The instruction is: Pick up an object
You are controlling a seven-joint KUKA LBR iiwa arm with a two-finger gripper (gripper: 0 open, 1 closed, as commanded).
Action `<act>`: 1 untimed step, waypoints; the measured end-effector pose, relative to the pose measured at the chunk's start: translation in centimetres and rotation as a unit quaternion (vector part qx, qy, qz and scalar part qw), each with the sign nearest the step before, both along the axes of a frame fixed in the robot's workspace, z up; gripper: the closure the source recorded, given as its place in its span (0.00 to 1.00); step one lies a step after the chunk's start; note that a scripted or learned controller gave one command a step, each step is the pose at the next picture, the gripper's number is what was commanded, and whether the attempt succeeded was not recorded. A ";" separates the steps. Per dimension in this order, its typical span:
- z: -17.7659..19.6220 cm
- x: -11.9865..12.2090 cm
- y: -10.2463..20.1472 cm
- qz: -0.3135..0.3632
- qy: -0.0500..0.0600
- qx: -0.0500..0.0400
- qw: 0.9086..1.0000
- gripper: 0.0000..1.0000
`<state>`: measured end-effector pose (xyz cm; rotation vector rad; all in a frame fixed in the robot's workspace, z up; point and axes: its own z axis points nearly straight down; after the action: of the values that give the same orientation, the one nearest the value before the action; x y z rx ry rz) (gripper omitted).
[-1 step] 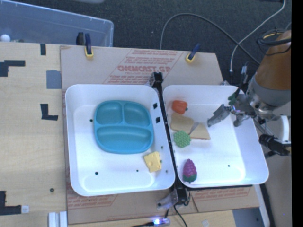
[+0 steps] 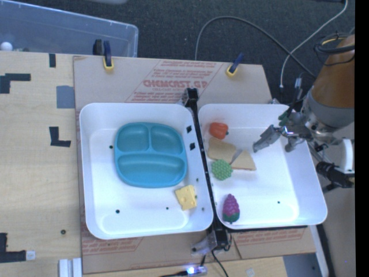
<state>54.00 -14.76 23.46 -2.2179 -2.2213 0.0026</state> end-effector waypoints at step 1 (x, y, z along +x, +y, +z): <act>-5.4 -0.7 -0.9 -0.001 0.003 0.000 1.000 0.00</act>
<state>53.32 -15.62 18.07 -2.2181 -2.2157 0.0084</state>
